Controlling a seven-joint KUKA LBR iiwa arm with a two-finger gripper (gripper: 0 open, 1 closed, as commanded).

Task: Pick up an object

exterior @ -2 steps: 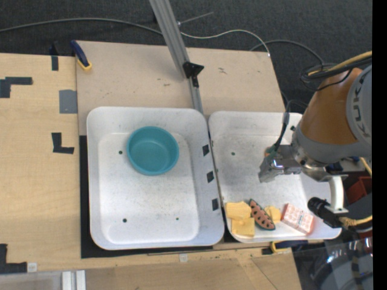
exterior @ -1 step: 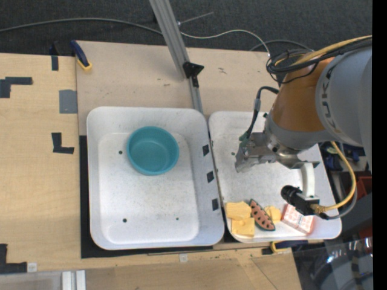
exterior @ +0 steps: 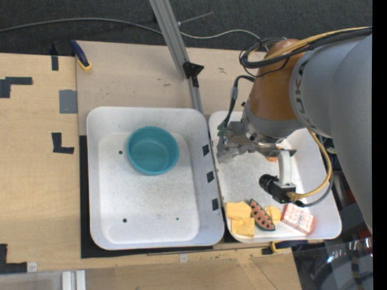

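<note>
We've got the grey two-finger gripper (exterior: pixel 233 145) down in the right white bin (exterior: pixel 323 222); can't tell its grip. Yellow cheese-like wedges (exterior: pixel 240 217) sit along the near edge, round teal bowl (exterior: pixel 152 150) left.

You are looking down at a robotics lab test station, not a home or a shop. A plywood tabletop (exterior: pixel 139 83) is carrying two shallow white bins, the left bin (exterior: pixel 97 180) and the right bin (exterior: pixel 326 222), sitting side by side on a dark mat. Black tape marks (exterior: pixel 59 142) and a grey patch (exterior: pixel 68 101) are sticking to the wood as reference markers. An aluminium strut (exterior: pixel 169 26) is rising from the bench, cables (exterior: pixel 91 22) are trailing across dark carpet behind it, and a grey industrial arm (exterior: pixel 326 83) with an orange band is reaching in over the right bin.
</note>
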